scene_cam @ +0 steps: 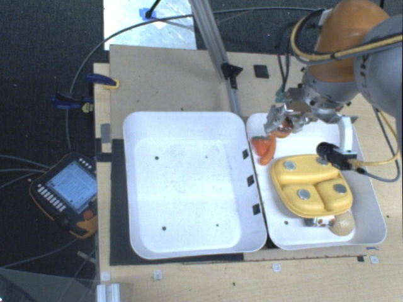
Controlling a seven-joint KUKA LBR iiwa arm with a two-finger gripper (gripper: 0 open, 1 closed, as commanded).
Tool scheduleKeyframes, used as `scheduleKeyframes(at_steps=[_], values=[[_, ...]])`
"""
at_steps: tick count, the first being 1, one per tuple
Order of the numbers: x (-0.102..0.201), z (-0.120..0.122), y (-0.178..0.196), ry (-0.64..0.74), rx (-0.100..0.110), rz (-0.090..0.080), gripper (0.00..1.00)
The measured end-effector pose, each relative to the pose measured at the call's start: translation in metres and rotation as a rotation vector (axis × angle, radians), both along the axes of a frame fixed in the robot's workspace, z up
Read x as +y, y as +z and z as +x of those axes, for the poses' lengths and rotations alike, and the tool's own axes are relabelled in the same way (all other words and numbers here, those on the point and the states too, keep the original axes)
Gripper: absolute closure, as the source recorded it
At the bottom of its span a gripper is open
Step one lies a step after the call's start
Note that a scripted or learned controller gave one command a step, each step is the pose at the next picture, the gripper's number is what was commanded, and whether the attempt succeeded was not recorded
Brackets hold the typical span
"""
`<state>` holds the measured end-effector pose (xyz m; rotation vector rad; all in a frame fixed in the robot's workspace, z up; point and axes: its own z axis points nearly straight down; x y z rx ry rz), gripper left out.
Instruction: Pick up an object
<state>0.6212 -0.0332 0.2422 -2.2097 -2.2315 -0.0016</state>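
Right bin (375,231): arm (352,49) bends down, tool (281,126) above orange object (265,149); grip unclear.

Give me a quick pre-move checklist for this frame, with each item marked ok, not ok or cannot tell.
1. Gripper is over the right bin, near its far left corner: ok.
2. A candidate lies right under it, the small orange object beside the left wall: ok.
3. Something is held between the fingers: cannot tell; an orange patch shows at the tips, but the grasp is unclear.
4. Yellow moulded piece sits apart from the orange object: ok.
5. Tan ball and the small item beside it are clear of the gripper: ok.
6. Black cable connector hangs over the yellow piece, a possible snag: not ok.
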Motion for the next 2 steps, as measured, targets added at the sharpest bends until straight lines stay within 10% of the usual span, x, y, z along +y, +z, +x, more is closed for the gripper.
scheduleKeyframes(at_steps=[2], values=[[0.109, -0.027, -0.015, 0.0, 0.0, 0.001, 1.0]])
